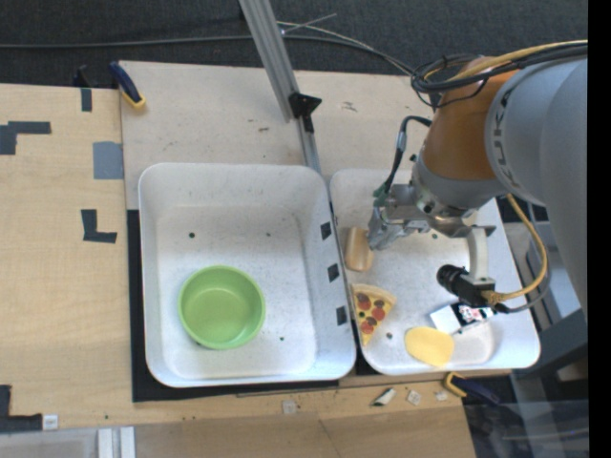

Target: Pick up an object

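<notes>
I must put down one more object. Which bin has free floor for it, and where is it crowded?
The left bin has the most bare floor: everything above and right of the green bowl. The right bin is crowded: bread, pizza slice, yellow piece and the gripper over it.

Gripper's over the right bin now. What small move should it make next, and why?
Probably ease the gripper left and down toward the tan bread-like piece. That piece lies just beside it at the right bin's left wall, nearer than the pizza slice or yellow piece.
</notes>
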